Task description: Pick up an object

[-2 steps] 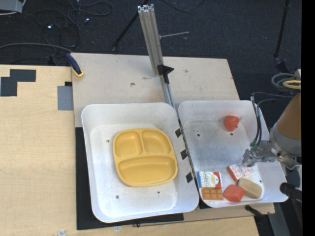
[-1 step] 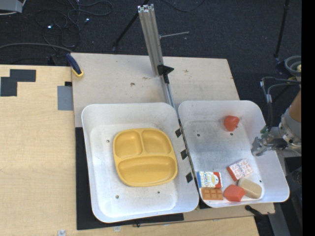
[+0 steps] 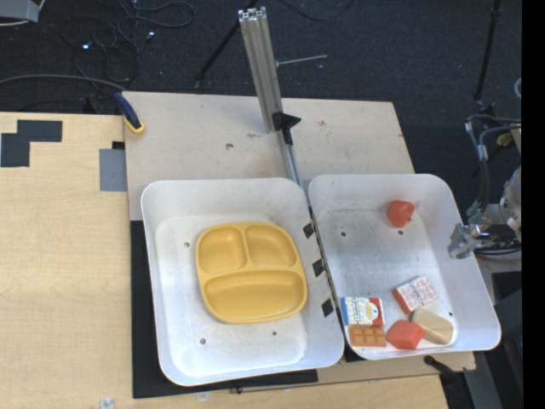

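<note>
Red and roundish, sitting alone in the right bin [image 3: 460,207]: a small toy [image 3: 400,212]. Waiting just past the rim, the gripper [image 3: 467,239]. Can't tell if open.

A lab: bench [image 3: 341,135], aluminium post [image 3: 262,66], loose floor cables [image 3: 128,15].

A yellow divided plate [image 3: 251,272] lies flat in the left white bin [image 3: 170,331]. An aluminium post [image 3: 262,68] rises from the desk [image 3: 204,135] behind the bins. A blue-and-yellow tool [image 3: 129,115] rests at the desk's back left corner. Black cables [image 3: 128,11] trail across the dark floor.
</note>
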Robot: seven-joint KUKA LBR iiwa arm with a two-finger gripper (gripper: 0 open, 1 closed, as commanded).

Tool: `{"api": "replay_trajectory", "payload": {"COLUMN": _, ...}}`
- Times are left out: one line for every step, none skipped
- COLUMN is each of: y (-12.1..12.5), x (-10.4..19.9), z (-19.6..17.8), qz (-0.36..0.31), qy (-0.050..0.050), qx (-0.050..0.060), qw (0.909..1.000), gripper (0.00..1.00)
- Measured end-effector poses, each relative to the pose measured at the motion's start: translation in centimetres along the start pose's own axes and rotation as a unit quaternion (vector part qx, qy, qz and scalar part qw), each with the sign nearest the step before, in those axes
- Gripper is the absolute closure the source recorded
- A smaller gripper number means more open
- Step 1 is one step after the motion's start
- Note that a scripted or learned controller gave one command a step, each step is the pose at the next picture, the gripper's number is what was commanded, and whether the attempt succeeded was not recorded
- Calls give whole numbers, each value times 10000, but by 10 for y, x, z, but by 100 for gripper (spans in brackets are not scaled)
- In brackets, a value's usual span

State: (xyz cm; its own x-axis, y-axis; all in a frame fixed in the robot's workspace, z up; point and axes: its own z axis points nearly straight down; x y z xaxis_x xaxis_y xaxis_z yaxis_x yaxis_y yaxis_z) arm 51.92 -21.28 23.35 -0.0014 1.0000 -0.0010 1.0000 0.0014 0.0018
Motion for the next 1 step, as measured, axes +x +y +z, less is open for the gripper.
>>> {"api": "replay_trajectory", "payload": {"y": 8, "x": 52, "z": -7, "qz": -20, "qy": 16, "qx": 13, "qw": 10000, "gripper": 100}}
